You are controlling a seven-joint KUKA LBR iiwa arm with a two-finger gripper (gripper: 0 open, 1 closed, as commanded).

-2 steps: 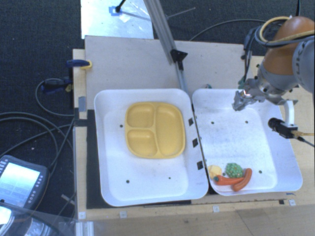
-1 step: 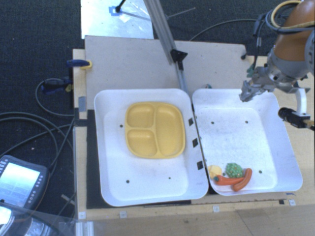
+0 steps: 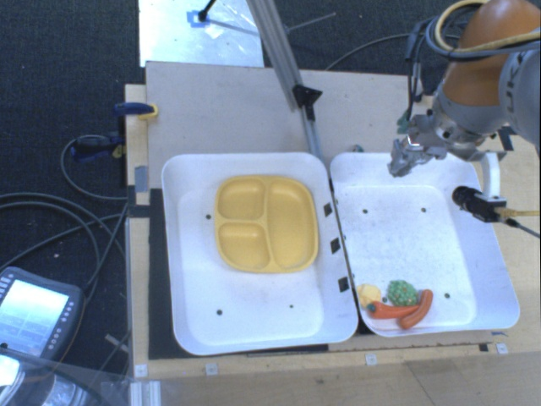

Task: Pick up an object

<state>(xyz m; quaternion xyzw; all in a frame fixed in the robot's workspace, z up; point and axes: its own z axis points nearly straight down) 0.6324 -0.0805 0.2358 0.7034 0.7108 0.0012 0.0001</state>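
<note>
My gripper (image 3: pixel 404 161) hangs over the far edge of the right bin (image 3: pixel 473 252), with nothing visibly in it. At that bin's near edge several small toy foods lie bunched together: a green broccoli-like piece (image 3: pixel 402 293), a red sausage (image 3: pixel 418 309), an orange carrot (image 3: pixel 385 309) and a yellow piece (image 3: pixel 368 293). The gripper is well away from them, toward the back of the bin.
A yellow divided plate (image 3: pixel 266 223) lies in the left bin (image 3: pixel 194 311). A slanted metal pole (image 3: pixel 279 41) crosses the bench behind the bins. A black fitting (image 3: pixel 475 201) sits at the right bin's right side. Cables and a pendant lie on the floor at left.
</note>
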